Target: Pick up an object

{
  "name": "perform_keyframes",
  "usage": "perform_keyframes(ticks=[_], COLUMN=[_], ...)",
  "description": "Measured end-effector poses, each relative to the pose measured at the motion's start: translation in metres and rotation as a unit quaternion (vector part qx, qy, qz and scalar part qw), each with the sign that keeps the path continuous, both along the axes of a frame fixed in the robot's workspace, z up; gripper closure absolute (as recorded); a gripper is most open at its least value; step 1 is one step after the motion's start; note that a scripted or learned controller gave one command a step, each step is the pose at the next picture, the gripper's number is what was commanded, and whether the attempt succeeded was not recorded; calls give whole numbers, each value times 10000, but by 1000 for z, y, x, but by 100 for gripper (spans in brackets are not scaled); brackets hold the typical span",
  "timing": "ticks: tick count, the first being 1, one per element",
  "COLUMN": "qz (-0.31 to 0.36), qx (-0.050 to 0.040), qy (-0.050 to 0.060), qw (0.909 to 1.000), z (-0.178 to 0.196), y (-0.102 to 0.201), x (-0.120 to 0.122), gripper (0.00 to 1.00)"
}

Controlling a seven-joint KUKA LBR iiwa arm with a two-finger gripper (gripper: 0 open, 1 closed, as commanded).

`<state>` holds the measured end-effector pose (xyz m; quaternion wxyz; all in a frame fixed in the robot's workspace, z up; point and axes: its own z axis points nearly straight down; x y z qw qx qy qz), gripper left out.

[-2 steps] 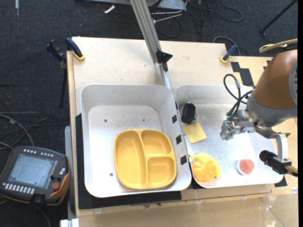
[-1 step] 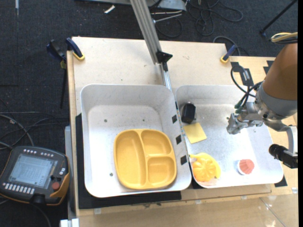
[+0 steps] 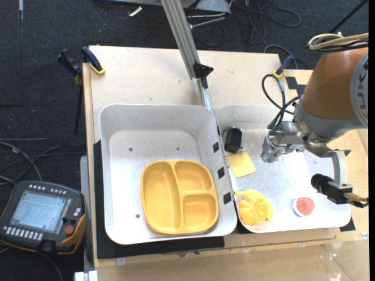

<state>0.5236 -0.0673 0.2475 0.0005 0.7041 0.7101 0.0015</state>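
A dark carpeted floor strewn with black cables surrounds a pale wooden bench (image 3: 146, 75) that fills the middle of the frame, and a grey teach pendant (image 3: 40, 215) with a lit screen lies on the floor at the lower left. Two shallow white bins sit side by side on the bench. The left bin (image 3: 117, 127) holds a yellow divided plate (image 3: 179, 196) with three compartments, lying flat toward the bin's lower right. The right bin (image 3: 328, 215) holds a small black object (image 3: 233, 138) near its upper left corner, a flat yellow square piece (image 3: 242, 164) just below it, a yellow lumpy toy (image 3: 254, 207) at the lower left edge against the dividing wall, and a small red and white round object (image 3: 304, 205) near the lower right. The arm (image 3: 337, 89), with its orange band, comes in from the right of the frame, and its gripper (image 3: 274, 150) hangs over the upper middle of the right bin, to the right of the black object and the yellow square; nothing is seen between its tips, and whether they are spread or pressed together cannot be told. A slanted metal pole (image 3: 181, 31) rises from the bench toward the top of the frame.
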Motion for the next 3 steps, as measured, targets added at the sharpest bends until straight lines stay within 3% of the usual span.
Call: perform_keyframes(ticks=[3], qz=[-1], qx=[-3], qy=[14], qw=[10000], z=[-7], y=[165], x=[11], gripper=[100])
